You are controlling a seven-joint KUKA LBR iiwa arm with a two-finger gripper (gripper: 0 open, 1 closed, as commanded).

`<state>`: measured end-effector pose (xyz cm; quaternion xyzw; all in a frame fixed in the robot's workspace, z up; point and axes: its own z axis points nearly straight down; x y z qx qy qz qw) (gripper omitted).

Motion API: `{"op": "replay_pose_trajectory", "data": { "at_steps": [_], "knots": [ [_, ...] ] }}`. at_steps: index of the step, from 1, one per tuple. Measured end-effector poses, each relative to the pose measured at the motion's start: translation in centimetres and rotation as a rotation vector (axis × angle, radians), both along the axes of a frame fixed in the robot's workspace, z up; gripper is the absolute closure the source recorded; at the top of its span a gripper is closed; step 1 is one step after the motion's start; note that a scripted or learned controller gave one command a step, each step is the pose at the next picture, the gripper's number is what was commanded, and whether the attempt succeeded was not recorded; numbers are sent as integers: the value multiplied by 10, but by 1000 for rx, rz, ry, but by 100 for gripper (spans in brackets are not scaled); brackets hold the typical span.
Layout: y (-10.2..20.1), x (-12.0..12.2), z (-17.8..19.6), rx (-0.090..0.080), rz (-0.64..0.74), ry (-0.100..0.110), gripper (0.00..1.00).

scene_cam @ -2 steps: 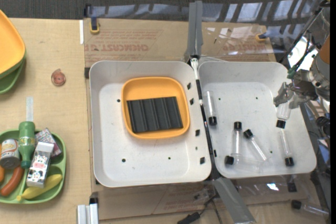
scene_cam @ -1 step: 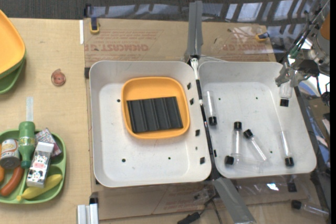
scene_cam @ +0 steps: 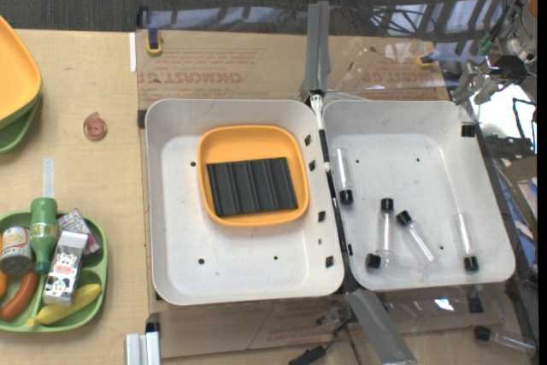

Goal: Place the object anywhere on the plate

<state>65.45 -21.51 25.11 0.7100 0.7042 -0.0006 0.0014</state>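
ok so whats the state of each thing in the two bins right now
orange plate: flat in the left bin, upright, holding a rack.
dark ribbed rack: lying flat on the plate.
clear tubes with black caps: four, capped, lying on their sides, scattered in the right bin, none on the plate.

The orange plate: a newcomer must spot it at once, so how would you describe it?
Find the left white bin of the two side by side. Inside sits the rounded square orange plate, bearing a dark ribbed rectangular block. The other white bin holds clear plastic tubes with black caps, no plate.
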Motion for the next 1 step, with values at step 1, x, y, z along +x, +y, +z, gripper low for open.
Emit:
{"op": "replay_pose_trajectory", "data": {
  "at_steps": [1],
  "knots": [
    [-3,5,44,1,-15,1,100]
  ]
}}
